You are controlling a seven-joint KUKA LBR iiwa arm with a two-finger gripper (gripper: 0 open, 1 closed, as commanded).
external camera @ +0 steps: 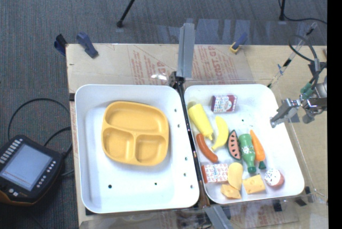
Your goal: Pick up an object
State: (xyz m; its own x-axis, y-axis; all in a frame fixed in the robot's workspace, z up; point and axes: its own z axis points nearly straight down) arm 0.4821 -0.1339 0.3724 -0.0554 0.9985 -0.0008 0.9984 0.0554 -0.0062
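Grey carpet runs all round the cardboard-topped bench (pixel 133 65), whose red print I can't read, with a teach pendant (pixel 24 169) on the floor at eight o'clock. The left bin (pixel 91 190) carries a yellow divided tray (pixel 135 132); the right bin (pixel 267 97) holds the toy food: a mustard bottle (pixel 199 118), a green bottle (pixel 247 150), a small maroon carton (pixel 224 103) whose label is illegible. At three o'clock the gripper (pixel 279 117) hangs over that bin's right rim, holding nothing; how far its jaws stand apart I cannot tell.
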